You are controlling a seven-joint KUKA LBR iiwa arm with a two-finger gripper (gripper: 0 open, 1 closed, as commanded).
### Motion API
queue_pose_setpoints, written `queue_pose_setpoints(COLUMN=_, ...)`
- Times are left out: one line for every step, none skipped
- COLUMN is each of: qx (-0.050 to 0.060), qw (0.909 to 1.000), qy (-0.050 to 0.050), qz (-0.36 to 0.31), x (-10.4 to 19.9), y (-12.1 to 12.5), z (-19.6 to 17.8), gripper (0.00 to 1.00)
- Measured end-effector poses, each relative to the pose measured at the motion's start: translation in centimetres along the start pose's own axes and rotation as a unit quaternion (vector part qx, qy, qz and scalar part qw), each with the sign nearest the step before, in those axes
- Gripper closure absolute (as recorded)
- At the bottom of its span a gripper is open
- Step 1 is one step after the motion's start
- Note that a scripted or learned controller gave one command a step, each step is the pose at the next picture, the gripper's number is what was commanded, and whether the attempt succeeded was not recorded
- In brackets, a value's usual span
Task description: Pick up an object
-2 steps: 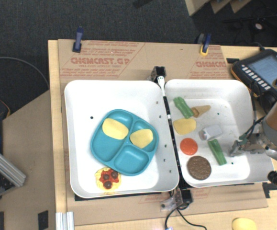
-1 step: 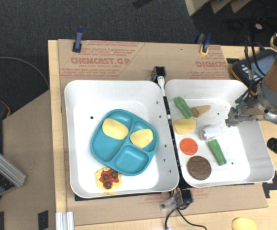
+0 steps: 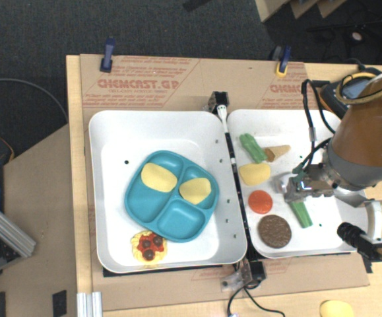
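The arm reaches in from the right, its wrist bent down over the right bin, the hand low at the far end of a green stick. Whether the hand is spread or pinching cannot be told. The stick lies flat, its long axis running near-right to far-left, right of the brown disc.
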State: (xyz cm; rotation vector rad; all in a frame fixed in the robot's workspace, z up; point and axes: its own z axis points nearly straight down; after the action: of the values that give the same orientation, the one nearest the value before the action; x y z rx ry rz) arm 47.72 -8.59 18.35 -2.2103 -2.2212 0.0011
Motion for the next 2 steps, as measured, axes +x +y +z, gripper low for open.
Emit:
queue_pose_setpoints(qx=-0.002, qw=1.0, qy=-0.003, qz=0.006, x=-10.2, y=0.0, z=4.1, gripper=1.0)
queue_pose_setpoints(qx=-0.001, qw=1.0, qy=-0.002, qz=0.005, x=-14.0, y=0.1, z=10.1, gripper=1.0)
